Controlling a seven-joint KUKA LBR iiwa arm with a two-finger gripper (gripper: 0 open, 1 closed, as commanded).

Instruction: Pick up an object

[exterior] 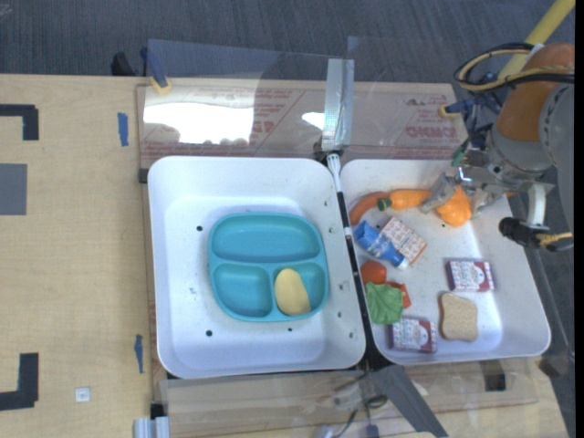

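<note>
My gripper (459, 199) hangs over the far right corner of the right bin (525, 322), reaching in from the right. A small round orange fruit (453, 212) sits between its two grey fingers (440, 193), which stand on either side of it and close against it. Just left of it lies a carrot (406, 199), beside a curved orange-red piece (363, 206). Lower in that bin are a blue packet (374, 243), a white and red packet (402, 240), a red tomato (372, 271), a green leafy piece (385, 302), a bread slice (459, 317) and two maroon packets (468, 274) (412, 334).
The left bin (173, 245) holds a teal divided plate (265, 245) with a yellow oval item (292, 292) in its lower right compartment. A clear panel (237, 108) stands behind both bins. Black cables (534, 234) hang off the wrist at the right bin's right edge.
</note>
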